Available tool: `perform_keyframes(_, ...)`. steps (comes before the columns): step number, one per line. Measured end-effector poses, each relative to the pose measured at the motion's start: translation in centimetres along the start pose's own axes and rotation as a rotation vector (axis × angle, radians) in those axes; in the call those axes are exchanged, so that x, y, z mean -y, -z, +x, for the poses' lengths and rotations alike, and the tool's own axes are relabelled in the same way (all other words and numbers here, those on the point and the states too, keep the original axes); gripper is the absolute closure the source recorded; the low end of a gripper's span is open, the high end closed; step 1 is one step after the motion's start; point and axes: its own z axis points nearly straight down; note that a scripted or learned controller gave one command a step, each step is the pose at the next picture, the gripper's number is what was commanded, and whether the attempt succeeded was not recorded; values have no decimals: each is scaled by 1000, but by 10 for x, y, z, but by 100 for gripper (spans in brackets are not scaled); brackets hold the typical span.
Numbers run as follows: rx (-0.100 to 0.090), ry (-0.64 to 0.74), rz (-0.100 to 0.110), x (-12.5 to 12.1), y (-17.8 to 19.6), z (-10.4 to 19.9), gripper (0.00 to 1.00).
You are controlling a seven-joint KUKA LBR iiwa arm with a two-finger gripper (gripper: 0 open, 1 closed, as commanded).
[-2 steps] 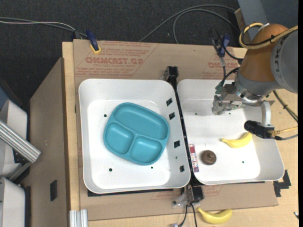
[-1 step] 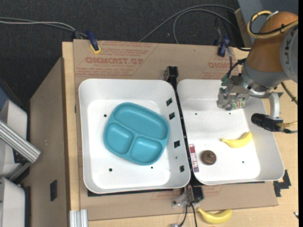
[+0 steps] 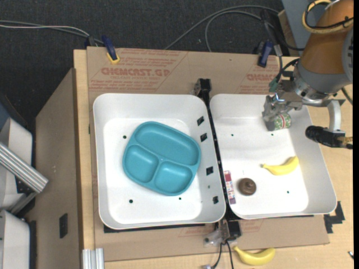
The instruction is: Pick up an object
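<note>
Gripper (image 3: 276,118) is sitting at the right bin's (image 3: 314,200) far end w/ jaws pinching a small can (image 3: 282,121); next it's needing a straight lift, prob.

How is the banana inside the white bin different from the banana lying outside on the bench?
The banana in the right bin lies whole in sight on the white floor, near a brown round thing. The banana on the bench lies outside the bins on the brown board at the front edge, and part of it is cut off by the picture's edge. Both are yellow and curved.
</note>
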Motion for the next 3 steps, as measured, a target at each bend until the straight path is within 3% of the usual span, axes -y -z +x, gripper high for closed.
perform_keyframes(3,-4,5,9,38,9,161,100)
